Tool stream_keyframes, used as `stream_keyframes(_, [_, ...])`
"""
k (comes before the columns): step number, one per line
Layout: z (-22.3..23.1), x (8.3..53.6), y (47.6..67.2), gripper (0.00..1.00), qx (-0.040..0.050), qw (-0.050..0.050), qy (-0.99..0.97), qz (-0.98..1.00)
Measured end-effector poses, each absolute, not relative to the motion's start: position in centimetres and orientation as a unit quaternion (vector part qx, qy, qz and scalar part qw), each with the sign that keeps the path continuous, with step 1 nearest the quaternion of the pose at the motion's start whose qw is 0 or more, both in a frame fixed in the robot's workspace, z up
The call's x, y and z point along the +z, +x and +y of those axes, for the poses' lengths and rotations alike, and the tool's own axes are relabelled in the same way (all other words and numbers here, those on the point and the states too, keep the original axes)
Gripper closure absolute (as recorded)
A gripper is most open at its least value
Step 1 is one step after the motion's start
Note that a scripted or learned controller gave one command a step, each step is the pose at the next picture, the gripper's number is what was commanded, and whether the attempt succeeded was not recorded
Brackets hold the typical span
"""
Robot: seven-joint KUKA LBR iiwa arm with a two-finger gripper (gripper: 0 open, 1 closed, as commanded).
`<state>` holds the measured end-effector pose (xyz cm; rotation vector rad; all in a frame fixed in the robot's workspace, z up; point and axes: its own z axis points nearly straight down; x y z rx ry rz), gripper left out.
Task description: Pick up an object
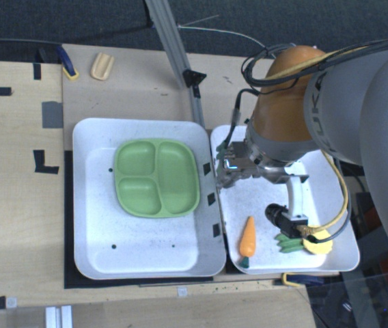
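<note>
The carrot (248, 236) lay flat in the right bin (259, 203), in its near part and close to its left wall. Its long axis ran almost straight from the near side of the bin to the far side, only a little leaned. The thin orange tip pointed to the far side, toward the gripper. The green end pointed to the near rim and was almost at it.

In the same bin, to the right of the carrot and apart from it, I saw a small green thing (289, 243); what it was I could not tell. The left bin (88, 203) carried one green plate (157, 178) with three compartments. The plate lay flat, more to the far side of the bin than to the near side.

The gripper (227, 173) hung over the far left part of the right bin, just beside the walls where the two bins meet. It was apart from the carrot, beyond the orange tip. Whether it was open or closed I could not tell, because the wrist covered much of it from above.

On the bench (16, 203), beyond the left bin, lay a small beige thing (102, 65).
</note>
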<state>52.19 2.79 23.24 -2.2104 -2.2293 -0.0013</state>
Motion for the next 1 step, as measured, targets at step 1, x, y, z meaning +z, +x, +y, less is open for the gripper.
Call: stream_keyframes(1, [8.29,23.47,52.46,1.00,0.0002,0.001,-0.704,-0.710])
